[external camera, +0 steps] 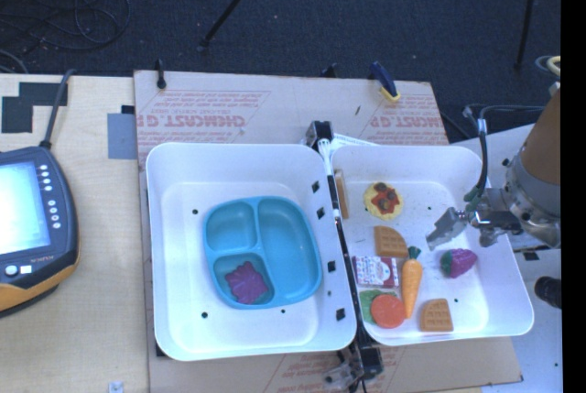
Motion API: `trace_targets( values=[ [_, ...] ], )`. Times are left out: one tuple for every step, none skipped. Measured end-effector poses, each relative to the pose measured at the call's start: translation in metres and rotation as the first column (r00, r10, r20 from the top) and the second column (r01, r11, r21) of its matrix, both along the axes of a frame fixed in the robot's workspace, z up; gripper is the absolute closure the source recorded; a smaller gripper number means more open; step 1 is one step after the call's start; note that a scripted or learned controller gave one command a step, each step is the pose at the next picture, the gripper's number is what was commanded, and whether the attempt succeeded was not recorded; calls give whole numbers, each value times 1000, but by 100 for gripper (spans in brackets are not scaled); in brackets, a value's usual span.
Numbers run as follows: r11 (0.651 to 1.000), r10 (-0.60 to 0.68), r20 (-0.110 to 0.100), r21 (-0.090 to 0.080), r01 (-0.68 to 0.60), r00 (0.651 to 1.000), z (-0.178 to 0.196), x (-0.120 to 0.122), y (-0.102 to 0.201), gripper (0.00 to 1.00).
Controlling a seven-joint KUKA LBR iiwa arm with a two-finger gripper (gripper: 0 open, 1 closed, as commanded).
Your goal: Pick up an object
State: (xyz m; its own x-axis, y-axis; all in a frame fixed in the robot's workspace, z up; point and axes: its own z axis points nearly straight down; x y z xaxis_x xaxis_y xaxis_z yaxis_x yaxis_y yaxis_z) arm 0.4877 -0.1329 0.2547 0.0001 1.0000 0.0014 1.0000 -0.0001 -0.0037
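Note:
The right bin point(499, 309) holds several toy foods: a small pizza point(383, 200), a brown waffle point(390, 242), a red and white carton point(371, 271), a carrot point(411, 284), a tomato point(388, 311), a tan cracker point(436, 316) and a purple fruit point(458, 263). My gripper point(465, 230) hangs over the right side of this bin, just above the purple fruit. Its fingers point(445, 230) stand open with nothing between them. The arm comes in from the right edge.
The left bin point(174, 199) bears a blue divided plate point(261, 252) with a purple toy point(244, 281) in its front compartment. A teach pendant point(27, 217) lies at the far left. A blue clamp point(385, 81) sits behind the bins on the cardboard.

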Motion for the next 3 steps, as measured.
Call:
trace_targets(
  values=[
    [1000, 3, -8, 3, -3, 1000, -118, 24, 23, 0],
    [1000, 3, 2, -1, -3, 1000, -170, 71, 38, 0],
    [1000, 3, 5, -1, -3, 1000, -167, 129, 48, 0]
  ],
)
